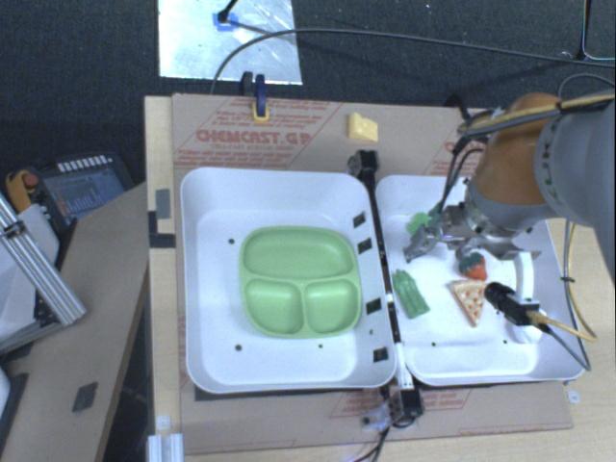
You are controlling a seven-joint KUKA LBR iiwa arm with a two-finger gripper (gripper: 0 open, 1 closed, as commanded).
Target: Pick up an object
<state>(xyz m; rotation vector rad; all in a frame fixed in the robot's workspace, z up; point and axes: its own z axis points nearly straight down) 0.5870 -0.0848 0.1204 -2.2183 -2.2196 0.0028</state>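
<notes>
The bench (318, 404) fills the middle of the frame, a brown printed board bearing my two white bins side by side. The left bin (207, 287) sits at centre left and the right bin (433, 354) at centre right, their inner walls touching along a black clipped seam.

My arm (553, 166) comes in from the right edge of the frame, its grey upper link high at the right and the orange band (510, 162) just left of it, bent down over the upper part of the right bin. My wrist points down and toward the left, ending at my gripper (423, 243), which hangs low over the bin floor near its upper left corner. Whether my fingers stand open or closed I cannot tell from here; the metal parts run together.

A green divided tray (294, 282) lies flat in the middle of the left bin. In the right bin, a flat green piece (409, 295) lies near the seam, below my gripper. A pizza slice toy (470, 301) lies to its right, toward the bin's centre. A small green object (419, 223) sits just beside my gripper, upper left of it. A red and green object (471, 261) lies just above the pizza slice. Above the bins, a yellow block (363, 126) rests on the board
</notes>
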